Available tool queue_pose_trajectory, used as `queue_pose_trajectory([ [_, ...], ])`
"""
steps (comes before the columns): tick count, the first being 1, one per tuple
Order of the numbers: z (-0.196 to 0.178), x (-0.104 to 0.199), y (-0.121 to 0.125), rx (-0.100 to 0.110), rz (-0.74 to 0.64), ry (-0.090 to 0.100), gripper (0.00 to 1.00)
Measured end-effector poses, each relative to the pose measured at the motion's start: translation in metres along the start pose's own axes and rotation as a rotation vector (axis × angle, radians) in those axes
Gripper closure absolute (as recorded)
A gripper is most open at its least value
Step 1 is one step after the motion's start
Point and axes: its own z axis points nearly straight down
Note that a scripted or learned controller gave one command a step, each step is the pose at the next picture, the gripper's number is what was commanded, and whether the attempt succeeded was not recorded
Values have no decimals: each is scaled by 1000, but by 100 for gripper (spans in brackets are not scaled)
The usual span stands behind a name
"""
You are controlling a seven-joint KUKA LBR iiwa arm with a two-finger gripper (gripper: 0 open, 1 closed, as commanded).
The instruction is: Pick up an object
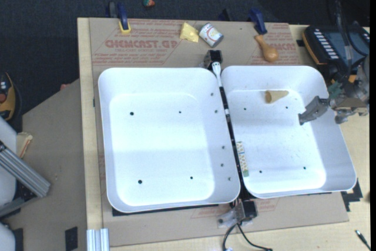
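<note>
Gripper (306, 116) sits over the right bin (294, 185), at its right wall; finger state cannot be determined (nothing seen held). A tan wedge-shaped object (275, 95) lies in the same bin, near its far wall, apart from the gripper.

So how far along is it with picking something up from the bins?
Nothing looks picked yet. The tan object lies on the floor of the right bin, apart from the gripper, which hangs over that bin's right side. In hand: the approach. Left: reaching the object, gripping and lifting it.
</note>
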Motion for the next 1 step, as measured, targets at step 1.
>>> queue_pose_trajectory([
  [1,-169,10,-2,-21,-3,-5,0],
])
